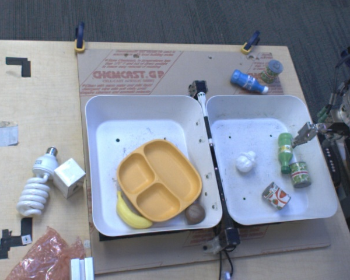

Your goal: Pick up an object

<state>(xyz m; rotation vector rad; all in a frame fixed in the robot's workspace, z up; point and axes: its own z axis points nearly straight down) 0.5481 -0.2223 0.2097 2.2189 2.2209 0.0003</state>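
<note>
While the gripper [306,134] is hovering at the right edge of the frame, over the far right rim of the right bin [262,107], its thin fingers are too small and blurred for me to tell how far apart they are standing. Nearest to it, the green bottle [285,151] is lying flat on the bin floor at centre right, its long axis running almost straight up and down the frame, cap end likely pointing toward the top. A small green can [300,174] is sitting just beside its lower end, so a descent could be clipping both, and a grip along the length rather than across could be sending the round bottle rolling away.
</note>
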